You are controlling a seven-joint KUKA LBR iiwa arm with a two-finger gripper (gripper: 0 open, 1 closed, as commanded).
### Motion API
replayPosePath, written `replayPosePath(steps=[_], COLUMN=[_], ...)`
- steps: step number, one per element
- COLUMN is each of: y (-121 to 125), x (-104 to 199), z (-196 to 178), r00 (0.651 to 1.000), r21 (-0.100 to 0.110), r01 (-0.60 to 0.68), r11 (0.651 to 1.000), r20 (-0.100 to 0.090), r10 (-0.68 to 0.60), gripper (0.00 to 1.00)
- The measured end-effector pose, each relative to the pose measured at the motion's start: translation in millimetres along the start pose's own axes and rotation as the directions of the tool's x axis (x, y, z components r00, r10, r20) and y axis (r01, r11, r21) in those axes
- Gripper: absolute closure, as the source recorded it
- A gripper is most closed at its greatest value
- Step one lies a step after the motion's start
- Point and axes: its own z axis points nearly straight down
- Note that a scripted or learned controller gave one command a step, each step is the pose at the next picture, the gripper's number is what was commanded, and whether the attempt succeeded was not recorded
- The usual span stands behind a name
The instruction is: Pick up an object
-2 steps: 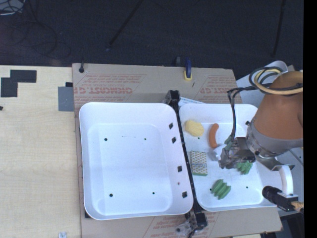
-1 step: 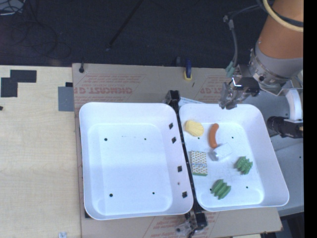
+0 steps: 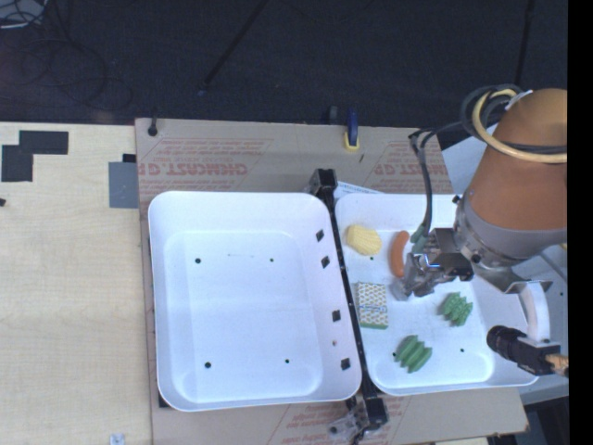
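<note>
My gripper (image 3: 414, 281) hangs low over the middle of the right bin (image 3: 482, 364), with the orange-banded arm above it to the right. An orange carrot-like piece (image 3: 398, 251) lies just left of the gripper, close to it. A yellow corn-like piece (image 3: 363, 240) rests further left near the bin's wall. A pale checkered block (image 3: 372, 305) lies below and left of the gripper. Two green ridged pieces sit in the bin, one (image 3: 456, 308) to the right and one (image 3: 412, 352) near the front. Nothing shows between the fingers.
The left bin (image 3: 171, 248) stands beside the right one, parted by a black divider with clips (image 3: 338, 276). Both rest on a brown board on the pale bench. A blue and yellow clamp (image 3: 352, 133) sits at the board's far edge.
</note>
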Motion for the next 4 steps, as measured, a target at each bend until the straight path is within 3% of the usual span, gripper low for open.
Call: replayPosePath(steps=[1,4], y=[4,4], x=[-1,-4], z=[-13,-40], r00=[1.0,1.0], r21=[-0.007,0.004], r01=[-0.001,-0.002], r11=[1.0,1.0], r20=[0.001,0.0], r10=[0.001,0.002], gripper=[1.0,1.0])
